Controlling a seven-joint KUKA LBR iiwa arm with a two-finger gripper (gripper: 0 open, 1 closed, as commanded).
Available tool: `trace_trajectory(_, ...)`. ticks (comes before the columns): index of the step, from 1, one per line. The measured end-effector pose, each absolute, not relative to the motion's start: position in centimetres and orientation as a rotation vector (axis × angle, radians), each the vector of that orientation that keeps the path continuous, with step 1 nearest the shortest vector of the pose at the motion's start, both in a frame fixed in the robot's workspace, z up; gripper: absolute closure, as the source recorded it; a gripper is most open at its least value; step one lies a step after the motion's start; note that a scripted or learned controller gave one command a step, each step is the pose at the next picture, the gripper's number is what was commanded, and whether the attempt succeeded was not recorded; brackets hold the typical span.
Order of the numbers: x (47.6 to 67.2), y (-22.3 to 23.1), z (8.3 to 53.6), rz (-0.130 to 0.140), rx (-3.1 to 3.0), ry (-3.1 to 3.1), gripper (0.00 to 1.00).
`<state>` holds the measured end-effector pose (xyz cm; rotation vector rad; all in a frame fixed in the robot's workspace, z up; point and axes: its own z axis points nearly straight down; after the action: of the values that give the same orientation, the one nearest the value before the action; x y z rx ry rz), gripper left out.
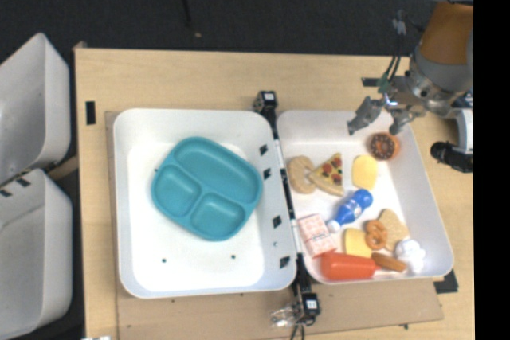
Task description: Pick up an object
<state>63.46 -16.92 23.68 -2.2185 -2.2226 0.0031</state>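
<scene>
On the table (96,187), the left bin (131,251) holds a teal divided plate (207,187). The right bin (426,203) holds toy food: pizza slice (330,171), doughnut (383,145), blue bottle (351,208), carrot (347,267). The hand (381,117), fingers spread and holding nothing, hovers over its far edge, beside the doughnut

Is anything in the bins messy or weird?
Nothing looks broken or spilled. The blue tray sits a bit crooked in the left bin. The toy food is piled in the right bin, with the donut off by itself near the gripper.
</scene>
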Motion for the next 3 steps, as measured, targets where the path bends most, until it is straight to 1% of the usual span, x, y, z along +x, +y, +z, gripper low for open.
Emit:
trace_trajectory(1,63.3,-17.4,19.1,0.007,-2.220,-2.218,0.00)
trace_trajectory(2,63.4,-16.6,13.8,0.007,-2.216,-2.220,0.00)
trace_trajectory(3,63.5,-16.7,9.8,0.002,-2.221,-2.222,0.00)
